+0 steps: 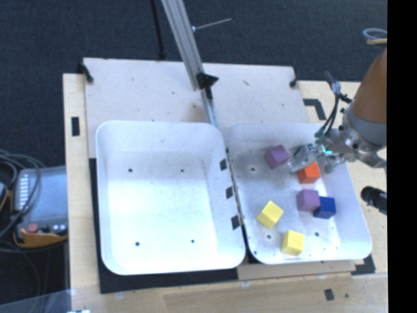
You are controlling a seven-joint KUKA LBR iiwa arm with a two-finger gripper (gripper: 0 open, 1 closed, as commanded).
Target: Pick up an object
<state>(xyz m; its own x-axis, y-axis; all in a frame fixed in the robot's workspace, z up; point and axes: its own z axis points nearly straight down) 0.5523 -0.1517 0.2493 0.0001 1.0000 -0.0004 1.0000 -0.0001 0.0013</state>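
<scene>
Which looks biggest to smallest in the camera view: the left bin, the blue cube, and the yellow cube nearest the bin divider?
1. Left bin, by far the largest.
2. Yellow cube nearest the divider.
3. Blue cube, partly tucked behind a purple cube, so the two cubes' ranking is unsure.

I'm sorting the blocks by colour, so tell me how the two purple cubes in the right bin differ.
The upper purple cube stands alone, to the left of the pincer in the picture; the lower purple cube sits against a blue cube. The upper one lies nearer the bin's far edge, the lower nearer its middle. Both look alike in colour and size, and both rest in the right bin.
</scene>
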